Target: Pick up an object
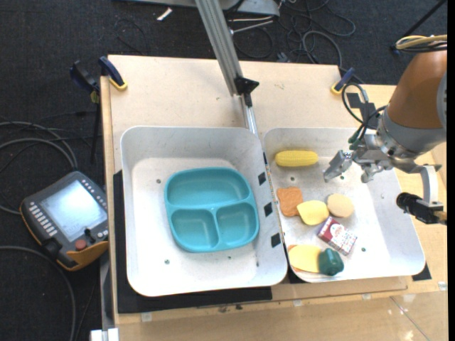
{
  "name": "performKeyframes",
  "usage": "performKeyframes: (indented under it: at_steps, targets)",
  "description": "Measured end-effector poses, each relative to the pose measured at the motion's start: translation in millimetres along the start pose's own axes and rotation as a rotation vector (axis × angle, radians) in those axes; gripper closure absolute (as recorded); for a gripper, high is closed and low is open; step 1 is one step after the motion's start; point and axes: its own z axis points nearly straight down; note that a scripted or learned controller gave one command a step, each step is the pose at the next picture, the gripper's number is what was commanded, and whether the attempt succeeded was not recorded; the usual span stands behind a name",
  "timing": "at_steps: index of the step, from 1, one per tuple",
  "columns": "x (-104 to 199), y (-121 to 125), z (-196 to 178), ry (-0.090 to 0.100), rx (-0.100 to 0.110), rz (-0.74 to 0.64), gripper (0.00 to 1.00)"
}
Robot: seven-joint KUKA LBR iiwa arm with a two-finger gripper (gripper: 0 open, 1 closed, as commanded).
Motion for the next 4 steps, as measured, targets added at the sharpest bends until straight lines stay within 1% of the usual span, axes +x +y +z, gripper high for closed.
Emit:
performKeyframes:
  at_steps: [1,2,3,4]
  targets:
    - [0,0,0,0.0,0.0,0.001,0.0]
    - [-6,-3,62,0.0,0.005,0.003,0.0]
    - [-6,-2,104,-0.002,-0.005,0.003,0.0]
    - [-5,-2,92,-0.003,-0.006,0.002,1.0]
